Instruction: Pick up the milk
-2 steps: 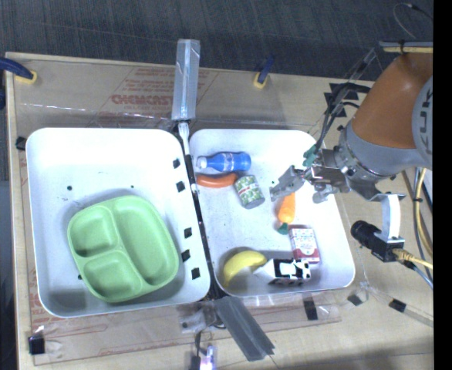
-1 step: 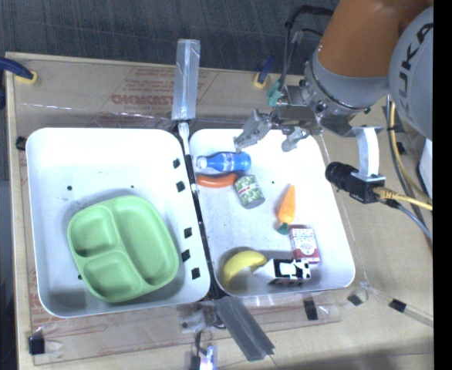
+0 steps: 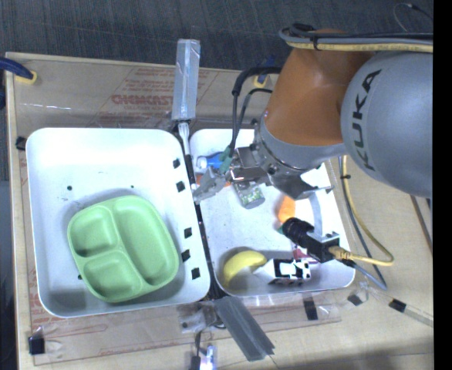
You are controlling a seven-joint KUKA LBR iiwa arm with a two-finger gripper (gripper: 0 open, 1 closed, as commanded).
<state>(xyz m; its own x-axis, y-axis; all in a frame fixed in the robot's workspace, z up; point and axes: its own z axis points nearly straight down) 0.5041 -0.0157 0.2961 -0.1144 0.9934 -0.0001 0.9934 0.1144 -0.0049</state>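
Milk carton (image 3: 294,270) apart from pincer (image 3: 249,196), toward right bin's (image 3: 330,285) near edge; grip state indiscernible.

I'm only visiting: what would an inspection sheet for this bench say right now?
Surface: left bin and right bin, side by side on a wooden bench.
Job's things: milk carton at the right bin's near edge.
Clutter: green plate in the left bin; yellow fruit beside the milk; orange piece.
Hand: hand over the right bin's far half, apart from the milk.
Cables: black cables by the wrist.
Surroundings: blue clamp; dark floor.
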